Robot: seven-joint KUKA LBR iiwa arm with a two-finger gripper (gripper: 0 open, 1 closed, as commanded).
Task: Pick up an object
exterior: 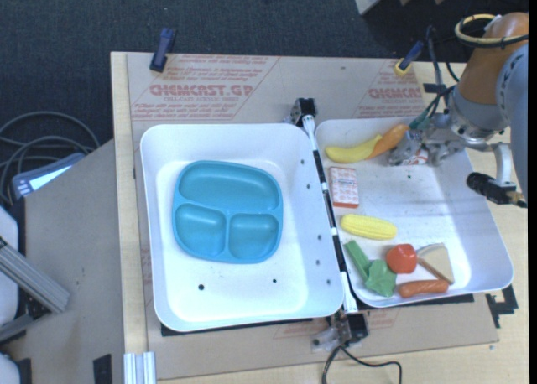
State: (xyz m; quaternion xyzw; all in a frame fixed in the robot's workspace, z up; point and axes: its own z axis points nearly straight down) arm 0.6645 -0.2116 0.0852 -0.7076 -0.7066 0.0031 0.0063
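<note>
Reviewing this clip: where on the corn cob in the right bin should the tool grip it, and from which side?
Probably across the middle of the corn cob, coming straight down. It lies flat, long axis left to right, with bare bin floor above and below it, so fingers closing across its narrow width have room.

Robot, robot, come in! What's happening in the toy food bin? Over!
Gripper low at the right bin's far end, beside the carrot and banana. Nothing seen in the jaws. Other food nearer, untouched. Over.

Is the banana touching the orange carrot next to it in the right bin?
Touching. In the camera view the banana's right tip meets the orange carrot's lower end with no white bin floor between them, beside the gripper.
</note>
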